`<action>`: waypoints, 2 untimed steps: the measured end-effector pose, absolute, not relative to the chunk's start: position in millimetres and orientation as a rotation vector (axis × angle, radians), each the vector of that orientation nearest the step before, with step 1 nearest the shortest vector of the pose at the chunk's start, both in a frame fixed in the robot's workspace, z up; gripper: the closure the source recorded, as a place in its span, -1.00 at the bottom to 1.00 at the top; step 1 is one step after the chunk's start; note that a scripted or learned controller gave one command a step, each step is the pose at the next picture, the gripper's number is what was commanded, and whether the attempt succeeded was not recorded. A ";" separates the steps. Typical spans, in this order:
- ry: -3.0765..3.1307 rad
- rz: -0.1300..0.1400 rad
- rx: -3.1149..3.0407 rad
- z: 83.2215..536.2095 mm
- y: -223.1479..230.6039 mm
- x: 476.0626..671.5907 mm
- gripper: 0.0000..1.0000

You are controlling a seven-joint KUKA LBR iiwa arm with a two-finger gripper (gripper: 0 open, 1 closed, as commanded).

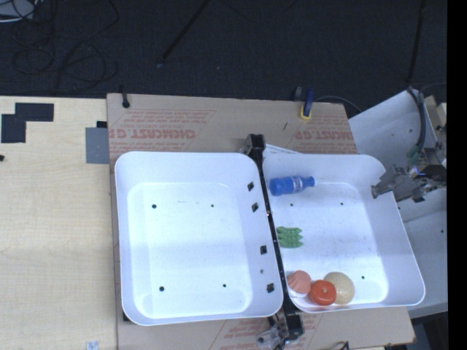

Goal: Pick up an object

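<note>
The right bin [379,283] holds several small objects. A blue bottle [291,185] lies on its side near the bin's back left corner. A green ridged piece [289,237] rests by the left wall. At the front sit a pink round piece [298,281], a red round piece [322,292] and a tan ball [340,286], close together. My gripper [398,184] hangs at the right rim of this bin, apart from all the objects, with nothing visibly in it.
The left bin [124,195] stands beside the right one, with a black clamp strip [266,224] along the shared wall. Both bins rest on a cardboard sheet [182,126]. White covered equipment [394,126] rises at the far right.
</note>
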State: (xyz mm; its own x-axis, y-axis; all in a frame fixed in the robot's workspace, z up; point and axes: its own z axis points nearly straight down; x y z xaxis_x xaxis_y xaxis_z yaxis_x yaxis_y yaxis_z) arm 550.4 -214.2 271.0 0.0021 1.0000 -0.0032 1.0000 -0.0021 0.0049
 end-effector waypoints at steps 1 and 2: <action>2.223 -0.003 2.222 275.4 -213.2 550.5 1.00; 2.220 0.011 2.208 394.5 -173.1 539.3 1.00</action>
State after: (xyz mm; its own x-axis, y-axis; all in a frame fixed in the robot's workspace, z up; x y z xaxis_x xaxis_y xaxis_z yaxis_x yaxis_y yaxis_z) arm 539.3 -173.1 394.5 -0.0052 1.0000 -0.0024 0.9999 0.0053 0.0119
